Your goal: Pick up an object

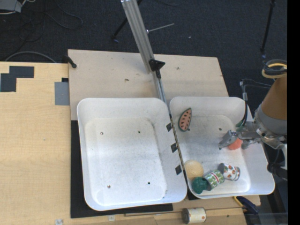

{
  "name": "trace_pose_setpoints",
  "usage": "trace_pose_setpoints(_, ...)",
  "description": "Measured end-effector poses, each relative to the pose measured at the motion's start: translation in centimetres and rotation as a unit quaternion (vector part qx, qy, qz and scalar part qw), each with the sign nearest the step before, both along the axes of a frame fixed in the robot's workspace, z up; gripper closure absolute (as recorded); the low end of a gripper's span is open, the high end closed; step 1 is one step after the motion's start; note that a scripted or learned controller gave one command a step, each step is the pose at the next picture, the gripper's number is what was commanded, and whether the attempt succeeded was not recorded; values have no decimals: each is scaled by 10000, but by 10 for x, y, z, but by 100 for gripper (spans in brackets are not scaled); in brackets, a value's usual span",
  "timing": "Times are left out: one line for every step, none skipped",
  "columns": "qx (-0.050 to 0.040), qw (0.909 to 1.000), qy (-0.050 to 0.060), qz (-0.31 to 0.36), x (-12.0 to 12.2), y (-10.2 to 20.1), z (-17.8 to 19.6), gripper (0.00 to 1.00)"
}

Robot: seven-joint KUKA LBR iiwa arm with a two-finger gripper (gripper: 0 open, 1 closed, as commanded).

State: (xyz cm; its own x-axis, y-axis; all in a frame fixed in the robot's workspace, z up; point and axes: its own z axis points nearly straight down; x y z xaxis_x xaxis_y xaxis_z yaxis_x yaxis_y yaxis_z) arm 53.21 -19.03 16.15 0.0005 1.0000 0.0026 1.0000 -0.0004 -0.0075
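1. Dark carpet with loose cables surrounds a pale wooden bench (117, 76) that carries two shallow white bins side by side.
2. A slanted aluminium rail (140, 36) runs down from the top of the view to the seam between the bins.
3. The left bin (91, 121) shows a bare speckled floor.
4. The right bin (211, 104) holds several things: a slice-shaped watermelon toy (185, 119) near its left wall, a tan ball (193, 168) at the lower left, a dark green lump (199, 185) just below that ball, and a patterned can (222, 174) lying on its side beside them.
5. The arm's gripper (233, 141) sits low over the right side of the right bin, with an orange-red object (236, 144) at its fingertips.
6. Whether the fingers are spread or pressed on that orange-red object cannot be told; the metal parts cover the contact.
7. A small cylinder (193, 214) lies on the bench edge below the bins.
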Motion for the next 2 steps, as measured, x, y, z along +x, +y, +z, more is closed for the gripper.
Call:
trace_pose_setpoints(-2,10000,-4,-5,7,-5,-54,0)
trace_pose_setpoints(-10,10000,-28,-13,8,-4,-70,0)
